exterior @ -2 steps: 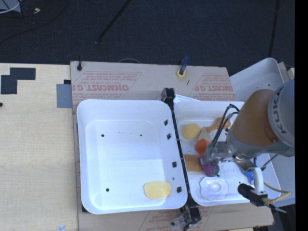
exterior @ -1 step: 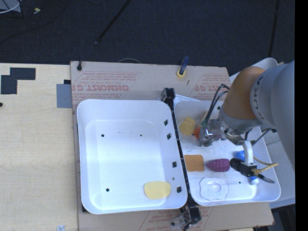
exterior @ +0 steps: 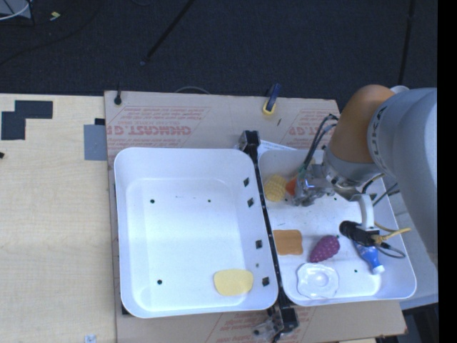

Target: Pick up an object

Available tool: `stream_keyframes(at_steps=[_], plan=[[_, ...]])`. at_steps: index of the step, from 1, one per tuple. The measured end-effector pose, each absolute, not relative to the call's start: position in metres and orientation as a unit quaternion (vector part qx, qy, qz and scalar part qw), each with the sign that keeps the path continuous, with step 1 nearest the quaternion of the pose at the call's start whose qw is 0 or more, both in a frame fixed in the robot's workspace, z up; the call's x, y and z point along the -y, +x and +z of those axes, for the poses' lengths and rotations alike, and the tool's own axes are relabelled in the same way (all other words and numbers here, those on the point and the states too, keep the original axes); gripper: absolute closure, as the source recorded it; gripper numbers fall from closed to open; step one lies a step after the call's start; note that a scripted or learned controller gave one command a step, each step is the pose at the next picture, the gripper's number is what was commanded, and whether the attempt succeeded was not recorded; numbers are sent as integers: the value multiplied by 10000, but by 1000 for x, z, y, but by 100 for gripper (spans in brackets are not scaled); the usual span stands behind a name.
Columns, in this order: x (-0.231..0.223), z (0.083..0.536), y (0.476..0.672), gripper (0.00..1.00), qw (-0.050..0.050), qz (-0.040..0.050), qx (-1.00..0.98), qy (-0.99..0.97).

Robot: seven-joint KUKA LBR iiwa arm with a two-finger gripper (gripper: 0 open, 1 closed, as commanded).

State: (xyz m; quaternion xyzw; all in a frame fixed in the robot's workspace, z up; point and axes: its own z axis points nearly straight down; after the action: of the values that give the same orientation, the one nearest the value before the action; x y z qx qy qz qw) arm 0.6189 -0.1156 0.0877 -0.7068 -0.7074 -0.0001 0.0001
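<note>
From the overhead camera, my gripper (exterior: 305, 191) hung low in the right bin (exterior: 400, 281), beside the yellow ridged piece (exterior: 275, 187) and a small red-orange object (exterior: 291, 186), presumably to reach them; I could not tell its state.

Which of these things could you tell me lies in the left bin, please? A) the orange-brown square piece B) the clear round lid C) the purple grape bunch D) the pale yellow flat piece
D: the pale yellow flat piece rests near the front right corner of the left bin, while the grape bunch, the square piece and the round lid all lie in the right bin.
</note>
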Motion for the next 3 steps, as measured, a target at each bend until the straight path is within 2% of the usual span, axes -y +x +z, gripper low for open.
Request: stream_keyframes(at_steps=[1,2,3], plan=[[182,86,640,100,64,42,7065,-7077],[161,87,581,100,30,13,7056,-7086],[141,123,646,100,-2,-6,7082,-7060]])
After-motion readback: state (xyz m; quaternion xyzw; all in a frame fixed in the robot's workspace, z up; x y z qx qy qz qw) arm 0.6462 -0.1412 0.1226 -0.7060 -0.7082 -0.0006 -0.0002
